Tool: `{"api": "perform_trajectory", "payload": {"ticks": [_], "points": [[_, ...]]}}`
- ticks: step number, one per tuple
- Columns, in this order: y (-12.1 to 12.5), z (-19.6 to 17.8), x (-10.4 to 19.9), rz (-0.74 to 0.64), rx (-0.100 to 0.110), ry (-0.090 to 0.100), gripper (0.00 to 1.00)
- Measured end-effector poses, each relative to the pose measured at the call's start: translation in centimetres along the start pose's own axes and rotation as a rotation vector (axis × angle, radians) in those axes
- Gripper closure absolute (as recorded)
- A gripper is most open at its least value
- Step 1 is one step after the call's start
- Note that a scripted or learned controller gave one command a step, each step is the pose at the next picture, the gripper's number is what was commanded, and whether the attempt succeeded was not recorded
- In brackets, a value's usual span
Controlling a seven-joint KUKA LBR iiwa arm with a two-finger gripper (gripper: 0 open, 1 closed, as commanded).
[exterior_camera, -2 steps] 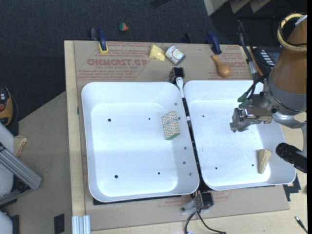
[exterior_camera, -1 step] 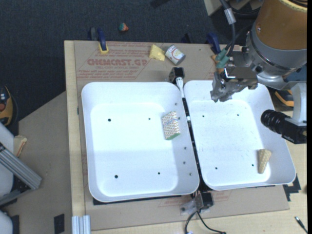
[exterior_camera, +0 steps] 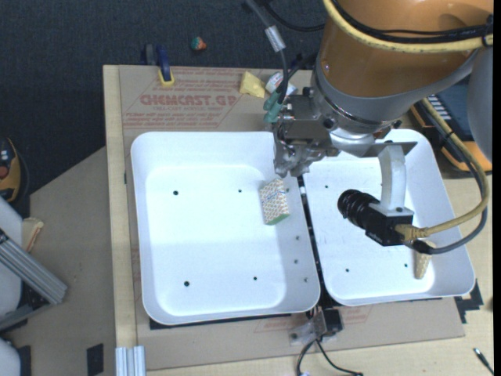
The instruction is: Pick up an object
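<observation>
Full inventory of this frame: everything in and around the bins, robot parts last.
bins: 2, white, side by side on the board
patterned block: 1, green and white, left bin by its right wall, just below the gripper
tan piece: 1, tan, right bin, lower right corner of the view; too small to identify
board: 1, tan with red lettering, under both bins
clamp: 1, blue and yellow, board's far edge
yellow scrap: 1, yellow, on the board behind the left bin
small item: 1, red and green, dark floor beyond the board
arm: 1, orange band over grey, reaching in from the right
gripper: 1, grey, above the left bin's right wall
</observation>
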State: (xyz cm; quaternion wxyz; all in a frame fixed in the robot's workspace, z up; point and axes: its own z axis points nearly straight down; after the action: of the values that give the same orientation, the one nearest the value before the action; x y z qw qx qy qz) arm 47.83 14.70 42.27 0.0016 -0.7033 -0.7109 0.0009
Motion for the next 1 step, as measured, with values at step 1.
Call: {"api": "perform_trajectory", "payload": {"ticks": [1], "points": [[-0.02, 14.13, 5.75, 0.005, 0.01, -0.004, 1.0]]}}
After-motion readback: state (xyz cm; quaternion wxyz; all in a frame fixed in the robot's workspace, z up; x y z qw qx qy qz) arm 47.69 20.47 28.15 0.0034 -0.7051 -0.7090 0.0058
